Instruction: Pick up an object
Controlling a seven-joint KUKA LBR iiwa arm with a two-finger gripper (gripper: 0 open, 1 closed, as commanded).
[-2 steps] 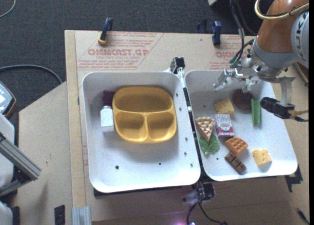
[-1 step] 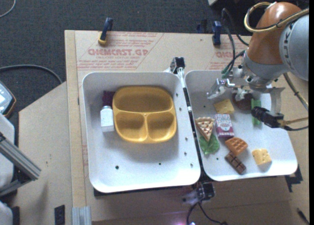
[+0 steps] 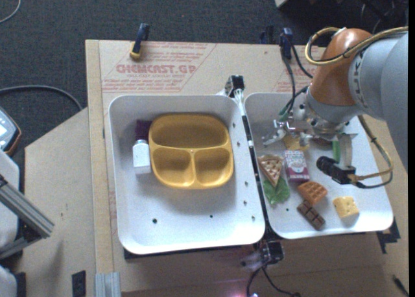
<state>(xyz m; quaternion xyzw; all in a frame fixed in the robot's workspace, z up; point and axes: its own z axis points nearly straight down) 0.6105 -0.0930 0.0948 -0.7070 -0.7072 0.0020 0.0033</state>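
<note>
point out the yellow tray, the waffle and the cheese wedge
yellow tray (image 3: 170, 135), camera view, floor of its large compartment
waffle (image 3: 312, 192), camera view, middle of its top
cheese wedge (image 3: 346, 207), camera view, its top face

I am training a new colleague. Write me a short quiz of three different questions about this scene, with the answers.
1. True or false: the yellow divided plate lies in the left bin.
2. Which bin is the gripper over? A) left B) right C) neither
3. Fill in: the small white bottle stands just ___ of the yellow divided plate in the picture.

Key
1. True.
2. B. It is over the right bin, near the pizza slice, the waffle, the chocolate bar and the cheese piece.
3. Left.
</note>
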